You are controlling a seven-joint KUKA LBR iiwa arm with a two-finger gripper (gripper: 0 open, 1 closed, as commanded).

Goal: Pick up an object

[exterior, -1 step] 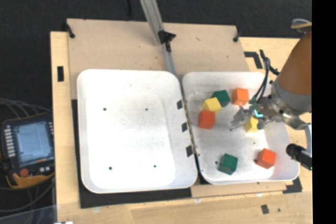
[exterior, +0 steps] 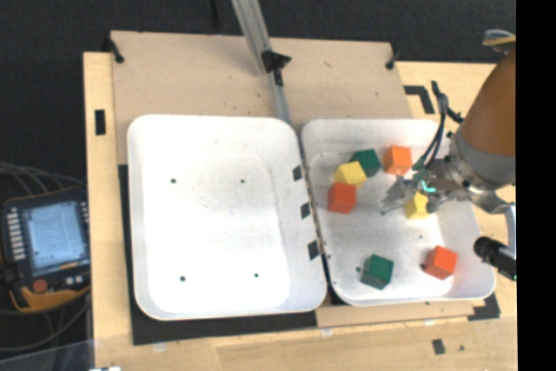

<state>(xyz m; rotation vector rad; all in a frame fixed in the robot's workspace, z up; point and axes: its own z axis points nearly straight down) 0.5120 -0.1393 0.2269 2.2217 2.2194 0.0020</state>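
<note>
Reaching in from the right, the arm is cut off at the frame edge. You see the gripper low inside the right bin, its fingers blurred; whether they are spread or closed cannot be told. A yellow cube sits right at the fingertips, partly hidden by them; a firm hold is not evident. An orange cube lies near, just above.

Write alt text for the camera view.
A grey arm's claw hovers at a yellow block in the right bin, among orange, green and yellow blocks. The left bin sits alongside it on a tan bench.
</note>
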